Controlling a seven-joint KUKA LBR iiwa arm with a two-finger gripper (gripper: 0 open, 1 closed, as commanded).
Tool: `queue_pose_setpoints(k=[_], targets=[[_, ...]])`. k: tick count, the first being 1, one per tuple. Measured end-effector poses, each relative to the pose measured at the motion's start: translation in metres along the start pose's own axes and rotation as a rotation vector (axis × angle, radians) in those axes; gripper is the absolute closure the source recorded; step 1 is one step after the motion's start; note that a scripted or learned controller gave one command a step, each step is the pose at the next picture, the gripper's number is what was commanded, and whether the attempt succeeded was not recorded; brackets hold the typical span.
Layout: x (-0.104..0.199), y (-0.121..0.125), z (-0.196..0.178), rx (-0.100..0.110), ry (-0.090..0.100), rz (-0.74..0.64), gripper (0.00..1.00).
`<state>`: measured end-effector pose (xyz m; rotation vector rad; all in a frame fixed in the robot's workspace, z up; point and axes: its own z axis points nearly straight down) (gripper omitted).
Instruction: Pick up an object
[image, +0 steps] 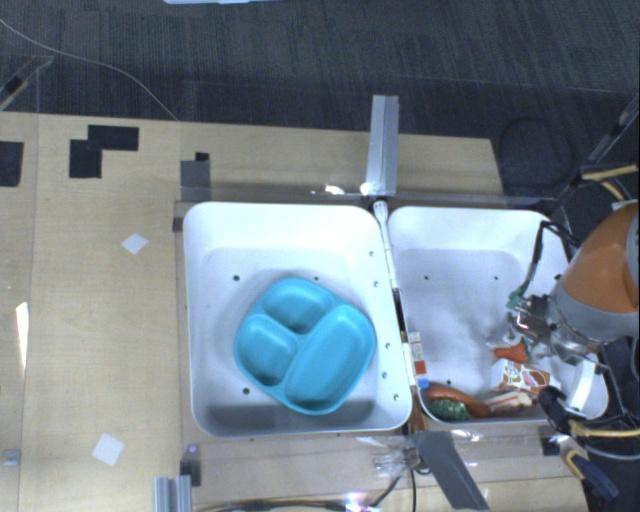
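while the arm (600, 275) hangs over the right bin (450, 240), i cannot tell its jaws' state

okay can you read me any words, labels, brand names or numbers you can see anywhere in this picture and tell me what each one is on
None can be read.
Small printed packet by the gripper in the right bin: red and white print, too blurred to read.
Strip label on the divider between the bins: too small to read.
Blue divided tray in the left bin: no text seen.
Black patches on the bench: plain shapes, not characters.
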<state>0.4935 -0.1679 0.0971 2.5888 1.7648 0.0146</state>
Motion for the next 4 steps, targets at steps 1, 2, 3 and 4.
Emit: queue_pose_setpoints(k=[1,2,3,4], targets=[[0.037,-0.021,-0.026,0.015,-0.002,-0.079,1.0],[0.105,-0.008,-0.11,0.014,-0.004,0.0,1.0],[0.122,0.0,-0.174,0.014,-0.003,-0.13,1.0],[0.124,0.002,-0.182,0.018,-0.006,-0.139,1.0]])
